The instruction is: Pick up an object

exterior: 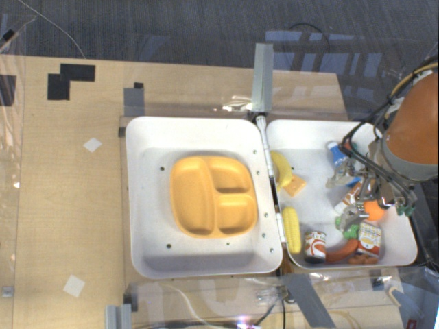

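The camera view looks down on a table (62, 204) with two white bins side by side; the left bin (147, 204) holds a yellow tray (212, 196) with compartments; the right bin (309, 142) holds the loose items. A banana (280, 166) and a yellow wedge (294, 184) lie near the divider; a corn cob (291, 228) lies below them against the left wall; a small can (315, 245) and a brown sausage (341, 252) sit along the front edge; a carton (369, 240) sits at the front right, with a blue item (337, 154) further back.

The arm (415, 125) reaches in from the right; the end effector (357, 201) hangs low over the cluttered right side of this bin, near an orange ball (374, 210); whether it is spread or pressed together cannot be told, and nothing is visibly pinched.

Judged from this, the pick is in its approach; a clean grasp likely needs a single item centred under the tool, since neighbours crowd closely; the corn or banana, lying apart, look easier targets.
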`<state>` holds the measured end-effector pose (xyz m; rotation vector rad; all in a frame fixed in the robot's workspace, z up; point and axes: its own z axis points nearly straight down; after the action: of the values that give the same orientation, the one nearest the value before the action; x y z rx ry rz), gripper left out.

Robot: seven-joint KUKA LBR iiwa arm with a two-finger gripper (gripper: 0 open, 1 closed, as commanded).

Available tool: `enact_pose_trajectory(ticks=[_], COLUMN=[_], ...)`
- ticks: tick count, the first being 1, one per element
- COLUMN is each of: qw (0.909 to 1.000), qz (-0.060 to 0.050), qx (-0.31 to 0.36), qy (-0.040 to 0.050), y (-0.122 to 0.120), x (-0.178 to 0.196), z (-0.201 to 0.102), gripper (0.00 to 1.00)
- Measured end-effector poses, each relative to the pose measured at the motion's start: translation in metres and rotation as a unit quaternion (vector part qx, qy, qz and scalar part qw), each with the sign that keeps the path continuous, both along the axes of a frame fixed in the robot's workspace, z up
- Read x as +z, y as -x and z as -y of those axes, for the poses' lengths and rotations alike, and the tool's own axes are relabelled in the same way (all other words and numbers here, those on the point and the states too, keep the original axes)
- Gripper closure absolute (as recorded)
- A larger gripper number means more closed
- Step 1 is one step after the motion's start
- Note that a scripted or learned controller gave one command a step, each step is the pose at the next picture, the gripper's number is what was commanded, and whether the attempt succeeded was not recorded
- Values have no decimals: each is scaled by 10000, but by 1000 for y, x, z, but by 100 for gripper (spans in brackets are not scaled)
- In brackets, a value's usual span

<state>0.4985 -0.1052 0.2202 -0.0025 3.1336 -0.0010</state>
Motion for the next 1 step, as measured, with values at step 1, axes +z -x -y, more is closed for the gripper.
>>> enact_pose_trajectory(ticks=[1], qw=[9984], qz=[-50], qx=[-571], qy=[-9], y=[2], x=[-93], z=[45], gripper=[0])
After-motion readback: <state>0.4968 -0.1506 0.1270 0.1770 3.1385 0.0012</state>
